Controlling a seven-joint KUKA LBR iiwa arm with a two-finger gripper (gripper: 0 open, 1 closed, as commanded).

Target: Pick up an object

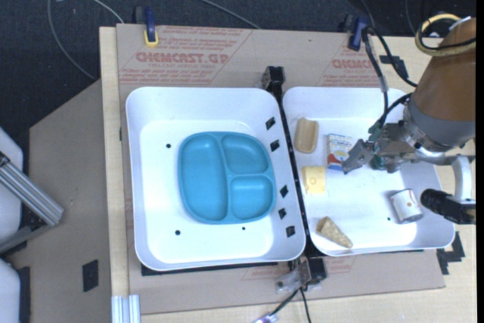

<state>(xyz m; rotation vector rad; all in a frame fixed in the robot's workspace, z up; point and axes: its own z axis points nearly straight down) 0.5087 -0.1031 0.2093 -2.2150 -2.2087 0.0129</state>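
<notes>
**Bench inventory: two bins, arm over the right one**

- Left bin (pixel 144 163): one blue divided plate (pixel 225 176), three compartments, lying flat near the middle.
- Right bin (pixel 363 237): a tan bread-like piece (pixel 305 135) near the upper left; a small printed packet (pixel 337 148) just right of it; a yellow block (pixel 314 180) below the bread piece; a tan wedge (pixel 333 232) at the lower left edge; a small white cylinder with a red mark (pixel 404 205) on its side toward the right.
- Gripper (pixel 355 159): low over the right bin, tip just beside the printed packet. How far it is open, and whether it has hold of anything, I cannot tell from here
- Arm (pixel 446 94): reaching in from the right
</notes>
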